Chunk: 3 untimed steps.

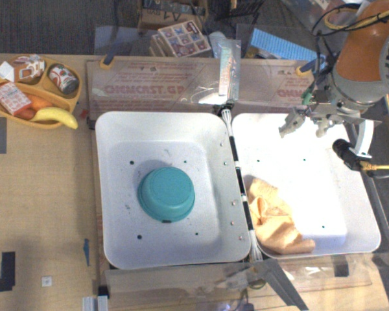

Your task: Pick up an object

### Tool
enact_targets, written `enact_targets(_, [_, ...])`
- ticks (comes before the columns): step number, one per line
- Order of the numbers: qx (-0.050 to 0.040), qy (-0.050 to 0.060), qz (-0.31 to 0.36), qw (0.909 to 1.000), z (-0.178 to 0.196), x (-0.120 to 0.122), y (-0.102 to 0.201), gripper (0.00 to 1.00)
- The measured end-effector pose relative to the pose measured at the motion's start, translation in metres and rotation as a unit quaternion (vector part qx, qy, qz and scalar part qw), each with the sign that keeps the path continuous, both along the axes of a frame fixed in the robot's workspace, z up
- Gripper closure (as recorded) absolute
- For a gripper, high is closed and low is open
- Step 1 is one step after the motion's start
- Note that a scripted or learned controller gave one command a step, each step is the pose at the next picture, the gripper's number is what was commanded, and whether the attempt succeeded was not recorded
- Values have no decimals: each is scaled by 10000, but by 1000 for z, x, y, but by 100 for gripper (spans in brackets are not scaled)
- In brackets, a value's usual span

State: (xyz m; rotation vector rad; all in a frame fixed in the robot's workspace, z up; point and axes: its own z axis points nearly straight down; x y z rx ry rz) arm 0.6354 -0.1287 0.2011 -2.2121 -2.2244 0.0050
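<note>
A teal bowl [166,194] lies upside down in the middle of the left bin [113,138]. A crumpled yellow-orange cloth [275,218] rests in the near left corner of the right bin [350,193]. My gripper [305,126] hangs above the far part of the right bin, well clear of the cloth. Its two fingers are spread apart and nothing is between them.
A yellow tray [0,105] with a banana [55,116] and small food items sits at the far left of the bench. A cardboard wall [155,86] runs behind the bins. A black cable end [347,154] hangs by the right bin's right side.
</note>
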Motion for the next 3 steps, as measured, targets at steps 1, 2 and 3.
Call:
enact_targets(1, [2, -6, 413, 9991, -43, -82, -9, 0])
enact_targets(2, [9, 0, 755, 9971, -76, -138, 16, 0])
enact_targets(3, [-21, -124, 1131, 9935, -109, -149, 27, 0])
